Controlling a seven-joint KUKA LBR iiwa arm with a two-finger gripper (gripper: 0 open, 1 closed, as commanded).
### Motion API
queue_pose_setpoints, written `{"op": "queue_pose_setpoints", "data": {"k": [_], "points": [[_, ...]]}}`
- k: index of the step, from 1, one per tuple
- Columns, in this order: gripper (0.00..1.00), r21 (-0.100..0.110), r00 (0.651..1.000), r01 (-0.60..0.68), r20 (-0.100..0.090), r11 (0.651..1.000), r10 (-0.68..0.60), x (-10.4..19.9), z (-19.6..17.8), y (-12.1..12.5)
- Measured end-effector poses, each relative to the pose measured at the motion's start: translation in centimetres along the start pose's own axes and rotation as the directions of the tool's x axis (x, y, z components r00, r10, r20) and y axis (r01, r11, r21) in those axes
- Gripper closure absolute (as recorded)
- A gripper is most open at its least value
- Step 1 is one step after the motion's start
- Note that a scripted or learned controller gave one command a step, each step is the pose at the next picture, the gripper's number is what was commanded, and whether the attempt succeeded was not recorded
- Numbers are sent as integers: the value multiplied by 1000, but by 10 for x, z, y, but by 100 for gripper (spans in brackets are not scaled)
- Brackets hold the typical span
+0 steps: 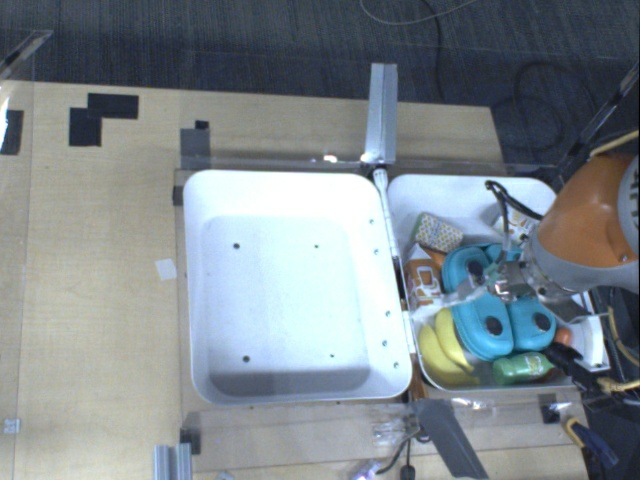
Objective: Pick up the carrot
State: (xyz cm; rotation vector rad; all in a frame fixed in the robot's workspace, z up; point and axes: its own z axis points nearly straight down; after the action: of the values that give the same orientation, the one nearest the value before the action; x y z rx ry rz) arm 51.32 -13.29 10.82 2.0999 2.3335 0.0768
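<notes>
End effector (500, 286), grip state indiscernible, hovers over the crowded right bin (470, 190); the carrot (563, 337) lies beside it, demanding a narrow, centred descent.

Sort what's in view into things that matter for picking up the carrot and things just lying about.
For the job: gripper, over the right bin; orange tip beside the blue shapes, possibly the carrot.
Lying about: banana; blue shapes; green bottle; patterned block; left bin.
</notes>
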Motion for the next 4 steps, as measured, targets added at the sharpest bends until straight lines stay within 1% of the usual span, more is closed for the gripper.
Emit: {"op": "queue_pose_setpoints", "data": {"k": [1, 2, 3, 4], "points": [[0, -9, 990, 140, 19, 990, -140, 4, 2, -1], [0, -2, 997, -77, 4, 997, 77, 3, 2, -1], [0, -1, 984, -179, 2, 984, 179, 5, 3, -1], [0, 3, 997, -76, 32, 997, 76, 10, 5, 35]]}}
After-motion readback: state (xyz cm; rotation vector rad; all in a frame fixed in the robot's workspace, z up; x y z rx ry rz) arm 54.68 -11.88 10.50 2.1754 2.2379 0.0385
